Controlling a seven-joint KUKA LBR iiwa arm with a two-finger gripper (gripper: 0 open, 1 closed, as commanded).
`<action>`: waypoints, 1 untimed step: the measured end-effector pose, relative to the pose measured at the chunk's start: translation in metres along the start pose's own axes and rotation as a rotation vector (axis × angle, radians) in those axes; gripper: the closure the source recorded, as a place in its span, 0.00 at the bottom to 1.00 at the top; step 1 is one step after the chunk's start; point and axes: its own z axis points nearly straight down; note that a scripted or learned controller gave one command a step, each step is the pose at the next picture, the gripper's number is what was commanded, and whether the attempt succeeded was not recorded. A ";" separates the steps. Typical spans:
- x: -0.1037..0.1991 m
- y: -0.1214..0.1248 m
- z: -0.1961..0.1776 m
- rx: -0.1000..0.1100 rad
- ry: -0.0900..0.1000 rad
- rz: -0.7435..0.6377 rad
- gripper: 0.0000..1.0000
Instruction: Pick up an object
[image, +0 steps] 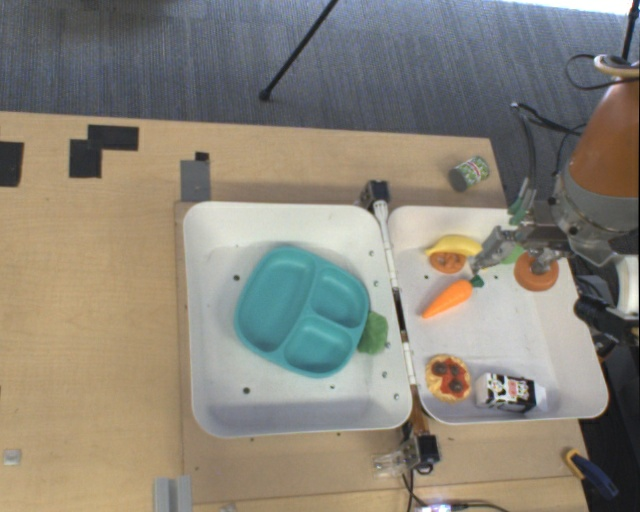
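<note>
the arm (610, 140) is cut off by the right edge. the green thing (374, 333) lies partly hidden under the teal tray (302, 310); what it is cannot be told. the label on the small can (469, 172) on the tabletop (90, 330) is too small to read.

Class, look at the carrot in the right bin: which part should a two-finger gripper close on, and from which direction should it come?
Grip the carrot across its thick orange middle, coming straight down from above. It lies flat and slanted, green top toward the gripper, tip pointing lower left, so the fingers should likely close across the long axis. The bin floor on both its long sides is bare, leaving room for the fingers.
</note>
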 end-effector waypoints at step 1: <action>0.049 0.007 0.091 0.003 0.001 0.000 0.00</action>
